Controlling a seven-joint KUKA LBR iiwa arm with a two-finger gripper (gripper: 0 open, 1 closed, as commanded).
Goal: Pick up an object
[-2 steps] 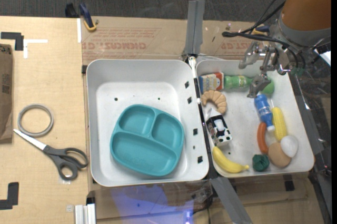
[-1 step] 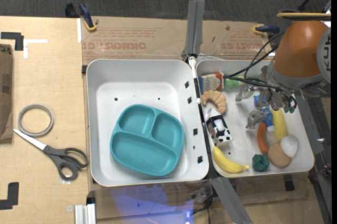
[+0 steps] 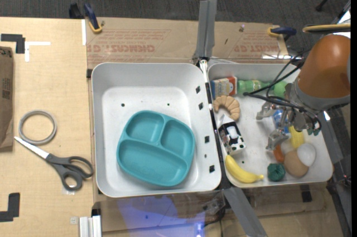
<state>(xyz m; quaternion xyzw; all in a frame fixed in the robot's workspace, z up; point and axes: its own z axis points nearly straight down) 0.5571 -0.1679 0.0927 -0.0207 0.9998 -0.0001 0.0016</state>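
Egg (image 3: 295, 163) sits in the right bin's (image 3: 329, 177) near-right corner, just near-right of the claw (image 3: 277, 130), whose state I cannot tell; cardboard (image 3: 167, 40) behind the bins shows reversed red print, unreadable.

- We are looking at a light wooden table (image 3: 50, 185) bearing two white bins side by side.
- The left bin (image 3: 100, 119) is sitting near the table's middle, the right bin (image 3: 321, 174) touching it on the right.
- A cardboard sheet (image 3: 145, 43) with red print is lying flat behind the bins.
- A roll of tape (image 3: 37, 126) is lying left of the left bin.
- Grey-handled scissors (image 3: 58, 163) are resting just below the roll.
- A brown paper bag (image 3: 5, 96) is lying at the left edge.
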